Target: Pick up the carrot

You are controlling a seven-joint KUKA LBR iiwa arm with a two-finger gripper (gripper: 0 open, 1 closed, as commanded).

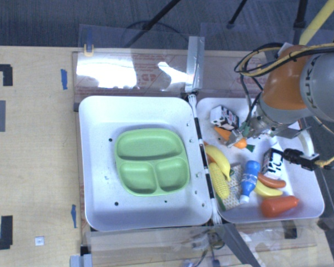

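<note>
**Ana:** Carrot (232, 137) first: where is it? I make out an orange piece with a green end in the right bin (312, 204), up near that bin's back left part, just below a small black-and-white toy (224, 116).

**Ben:** Same reading. It lies tilted, and the arm's hand (250, 130) is low over it, at its right end. The wrist and cables crowd that spot, so I cannot tell whether the hand is spread or clenched, nor whether anything sits in it.

**Ana:** Which step would you call this, then?

**Ben:** The grasp itself, or the last of the reach down. The carrot looks to be lying on the bin floor, not lifted, so I judge the pick not yet done.

**Ana:** And next?

**Ben:** If the hand does straddle the carrot, it should close on it and rise straight up. If it sits off to one side, it needs a small shift toward the carrot's middle before closing. The toy is touching or nearly touching the carrot, so a sloppy close could catch that instead.

**Ana:** Other clutter?

**Ben:** A banana (217, 158), a corn cob (219, 180) and a blue bottle (249, 180) lie nearer the front, apart from the carrot. A long orange-red vegetable (278, 204) at the front is the likelier mix-up, though it is well away from the hand. The green tray (152, 161) in the left bin (94, 149) plays no part.
</note>
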